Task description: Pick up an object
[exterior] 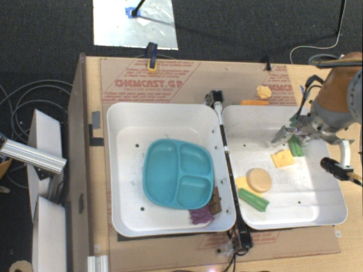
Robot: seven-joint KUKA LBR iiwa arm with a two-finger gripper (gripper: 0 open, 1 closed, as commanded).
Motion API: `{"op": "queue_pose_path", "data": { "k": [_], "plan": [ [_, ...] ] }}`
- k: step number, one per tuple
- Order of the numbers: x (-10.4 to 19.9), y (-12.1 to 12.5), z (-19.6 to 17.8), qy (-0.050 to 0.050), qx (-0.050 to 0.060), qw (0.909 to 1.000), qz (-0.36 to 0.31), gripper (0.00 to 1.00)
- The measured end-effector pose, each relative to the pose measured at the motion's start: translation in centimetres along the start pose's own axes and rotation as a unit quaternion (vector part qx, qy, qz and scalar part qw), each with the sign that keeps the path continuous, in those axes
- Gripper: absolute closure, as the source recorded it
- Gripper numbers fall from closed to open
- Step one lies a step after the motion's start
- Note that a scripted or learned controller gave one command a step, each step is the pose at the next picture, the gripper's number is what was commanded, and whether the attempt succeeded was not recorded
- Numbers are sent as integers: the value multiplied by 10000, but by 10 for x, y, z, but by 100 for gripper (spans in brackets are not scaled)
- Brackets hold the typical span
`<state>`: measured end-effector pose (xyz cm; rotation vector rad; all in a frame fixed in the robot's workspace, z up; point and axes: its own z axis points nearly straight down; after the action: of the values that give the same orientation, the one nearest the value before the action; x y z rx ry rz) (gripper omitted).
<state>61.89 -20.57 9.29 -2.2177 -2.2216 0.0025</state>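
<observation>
Over the right bin, jaws around a green piece, beside a yellow block

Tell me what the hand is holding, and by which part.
Cannot be told. The hand sits low in the right bin, over a green piece beside a yellow block; no hold on either is visible.

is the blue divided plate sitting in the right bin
No, the blue divided plate lies in the left bin.
</observation>
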Motion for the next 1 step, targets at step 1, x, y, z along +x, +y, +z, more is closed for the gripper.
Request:
{"op": "queue_pose_path", "data": {
  "k": [1],
  "plan": [
    [42,-19,-58,0,-40,10000,-24,0]
  ]
}}
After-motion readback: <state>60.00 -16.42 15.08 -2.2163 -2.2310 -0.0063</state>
